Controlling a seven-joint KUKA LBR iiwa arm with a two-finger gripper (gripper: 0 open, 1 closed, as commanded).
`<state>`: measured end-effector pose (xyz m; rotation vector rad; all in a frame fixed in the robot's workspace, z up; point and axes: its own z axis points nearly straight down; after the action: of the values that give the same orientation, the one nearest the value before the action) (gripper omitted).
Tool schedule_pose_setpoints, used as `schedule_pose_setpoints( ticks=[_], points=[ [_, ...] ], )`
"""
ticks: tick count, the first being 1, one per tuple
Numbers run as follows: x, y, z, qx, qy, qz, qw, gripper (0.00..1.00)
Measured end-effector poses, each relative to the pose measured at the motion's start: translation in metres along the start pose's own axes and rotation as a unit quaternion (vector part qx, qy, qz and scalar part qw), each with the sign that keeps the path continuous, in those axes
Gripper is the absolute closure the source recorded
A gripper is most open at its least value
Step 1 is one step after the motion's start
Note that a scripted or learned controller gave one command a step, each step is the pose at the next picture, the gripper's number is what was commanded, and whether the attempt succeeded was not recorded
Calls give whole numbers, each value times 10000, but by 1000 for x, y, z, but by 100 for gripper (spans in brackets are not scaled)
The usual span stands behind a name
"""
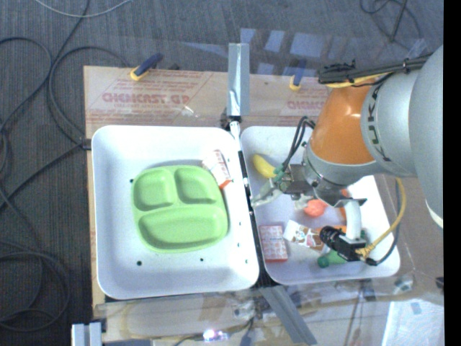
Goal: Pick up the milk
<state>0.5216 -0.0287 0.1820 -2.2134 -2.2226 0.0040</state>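
Camera view, looking down on both bins: the job looks hardly begun. What I take to be the milk (220, 168), a small white carton with red and orange print, lies on its side in the left bin (115, 265). It is close to that bin's right wall and touches the upper right corner of the green divided plate (180, 207). Nothing is gripping it, and it is not lifted.

The arm (392, 121) reaches in from the right and bends down over the right bin (385, 265), its orange band sitting above the wrist. The gripper (277, 188) hangs low near that bin's left wall, just beside a yellow banana (264, 166) and above a small pink box (272, 241). So it is on the wrong side of the divide — the carton is near, but the two bin walls lie between them. Whether the gripper is open or closed I cannot tell from here; the wrist and cabling crowd that spot. I see nothing held in it.

Other bits sit in the right bin: a red-orange ball (315, 208) and a green piece (324, 261) near the front edge.

As I judge it, everything is left — cross to the left bin, come down over the carton, close on it and lift.
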Motion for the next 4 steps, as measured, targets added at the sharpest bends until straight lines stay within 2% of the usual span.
schedule_pose_setpoints(
  ticks=[1,2,4],
  points=[
    [-62,-37,-41,-10,-15,-46,10000,0],
    [-32,-38,0,-8,-5,-1455,9894,0],
    [-32,-38,0,-8,0,-1456,9893,0]
  ],
)
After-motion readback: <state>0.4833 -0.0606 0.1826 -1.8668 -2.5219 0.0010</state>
